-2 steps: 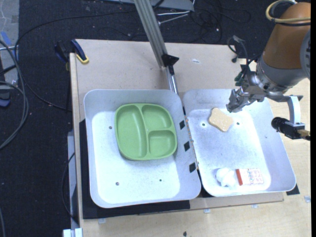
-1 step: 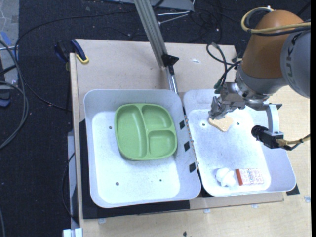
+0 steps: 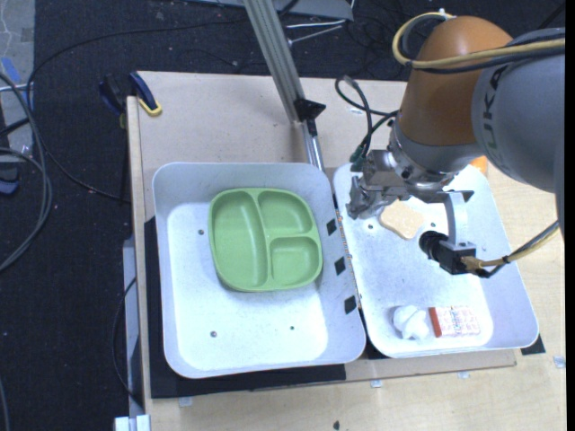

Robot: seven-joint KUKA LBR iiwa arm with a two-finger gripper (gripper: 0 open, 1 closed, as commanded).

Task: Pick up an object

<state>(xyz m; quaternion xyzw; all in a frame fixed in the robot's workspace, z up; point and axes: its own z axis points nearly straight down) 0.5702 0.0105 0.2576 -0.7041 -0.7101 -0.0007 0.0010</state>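
My gripper [image 3: 357, 201] hangs low over the far left corner of the right bin [image 3: 395, 277], close to its left wall. A flat tan object like a bread slice [image 3: 401, 221] lies just to the gripper's right, partly under the wrist. Near the bin's front edge sit a crumpled white object [image 3: 411, 321] and a small red-and-white box [image 3: 456, 321], side by side. I see nothing held in the gripper.
A green divided plate [image 3: 266, 238] lies in the left bin [image 3: 189, 321]. A slanted metal pole [image 3: 280, 57] runs down to the gap between the bins. Black clips [image 3: 341, 263] line the shared wall. A black cable part [image 3: 446, 250] hangs over the right bin.
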